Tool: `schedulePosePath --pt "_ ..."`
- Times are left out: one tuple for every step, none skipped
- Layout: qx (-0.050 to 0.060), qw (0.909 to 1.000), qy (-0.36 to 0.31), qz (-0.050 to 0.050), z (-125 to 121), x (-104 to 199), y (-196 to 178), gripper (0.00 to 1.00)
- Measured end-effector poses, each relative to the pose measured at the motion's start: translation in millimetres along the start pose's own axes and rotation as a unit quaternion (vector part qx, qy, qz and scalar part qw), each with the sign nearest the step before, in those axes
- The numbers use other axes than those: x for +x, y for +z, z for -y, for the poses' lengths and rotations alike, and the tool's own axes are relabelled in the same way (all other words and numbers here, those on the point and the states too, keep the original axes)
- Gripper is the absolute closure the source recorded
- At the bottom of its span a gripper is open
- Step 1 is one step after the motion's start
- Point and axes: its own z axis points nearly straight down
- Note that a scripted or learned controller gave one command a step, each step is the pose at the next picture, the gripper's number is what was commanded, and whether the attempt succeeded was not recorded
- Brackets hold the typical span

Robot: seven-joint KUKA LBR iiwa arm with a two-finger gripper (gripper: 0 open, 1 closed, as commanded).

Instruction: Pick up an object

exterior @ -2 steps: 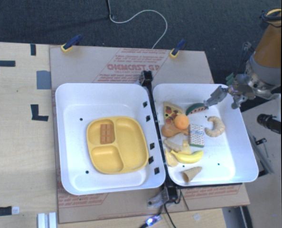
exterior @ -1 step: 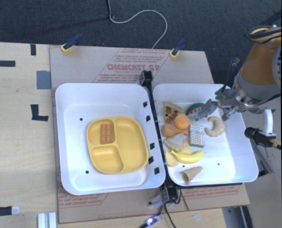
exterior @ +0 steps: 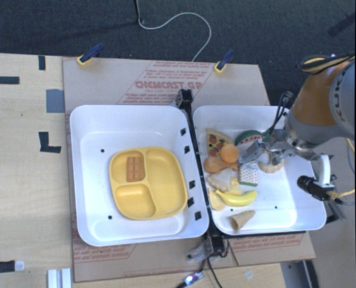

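Reaching in over the right bin [exterior: 286,212], the grey arm's gripper [exterior: 257,152] hangs low among a heap of toy food; whether it is parted or closed cannot be made out, and nothing can be seen in its hold. No one item is named by the task, so any of the heap will serve. Just beside the gripper, toward the divider [exterior: 193,155], sits an orange ball [exterior: 229,154], with a pizza slice [exterior: 216,140] beyond it and a green-rimmed piece [exterior: 248,138] touching the far side. A white checked block [exterior: 248,174] lies just below the gripper, a banana [exterior: 238,197] nearer the bin's front, and a cone [exterior: 242,220] close to the front wall. Across the divider, the left bin [exterior: 94,131] carries a yellow sectioned tray [exterior: 160,182] bearing a brown wafer [exterior: 135,167]. A clean grab likely calls for centring on one piece, such as the block, and closing squarely before lifting, lest neighbours crowd the tips.
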Motion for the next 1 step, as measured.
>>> schedulePosePath --pt "-0.004 1.0000 -0.001 0.001 -1.4 0.3 50.2 0.00"
